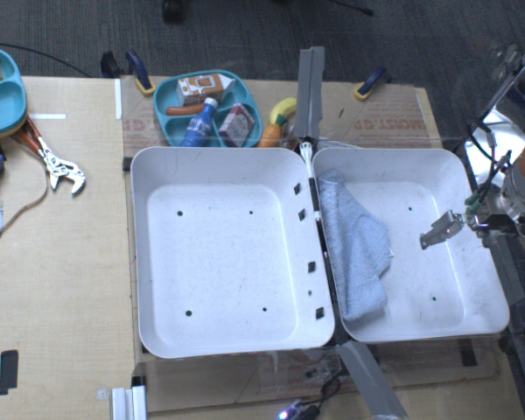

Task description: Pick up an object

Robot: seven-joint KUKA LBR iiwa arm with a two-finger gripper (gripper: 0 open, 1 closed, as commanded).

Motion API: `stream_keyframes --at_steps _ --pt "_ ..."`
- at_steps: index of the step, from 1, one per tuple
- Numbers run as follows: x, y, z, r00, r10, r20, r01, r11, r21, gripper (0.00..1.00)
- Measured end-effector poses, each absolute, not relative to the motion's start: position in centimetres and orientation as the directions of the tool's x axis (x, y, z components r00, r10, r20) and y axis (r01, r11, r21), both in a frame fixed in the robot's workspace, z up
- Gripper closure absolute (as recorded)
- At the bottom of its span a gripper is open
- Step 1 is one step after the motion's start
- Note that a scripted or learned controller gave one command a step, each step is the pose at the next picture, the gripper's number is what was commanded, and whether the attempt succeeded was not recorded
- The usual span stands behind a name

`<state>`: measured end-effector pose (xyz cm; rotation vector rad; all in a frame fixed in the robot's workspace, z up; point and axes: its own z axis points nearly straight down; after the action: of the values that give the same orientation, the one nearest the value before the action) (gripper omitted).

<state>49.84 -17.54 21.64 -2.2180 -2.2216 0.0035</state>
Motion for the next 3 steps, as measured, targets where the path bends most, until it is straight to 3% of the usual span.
stream_keyframes --at_steps 1,2,3 --pt "47.7 -13.9 9.1 0.178 0.984 0.000 0.984 -0.178 -0.003 0.00" --pt "47.7 -21.6 17.1 0.303 0.953 -0.001 0.953 -0.303 -0.002 0.00" --pt "47.8 -21.1 23.9 0.729 0.685 -0.003 0.685 -0.729 -0.001 0.00"
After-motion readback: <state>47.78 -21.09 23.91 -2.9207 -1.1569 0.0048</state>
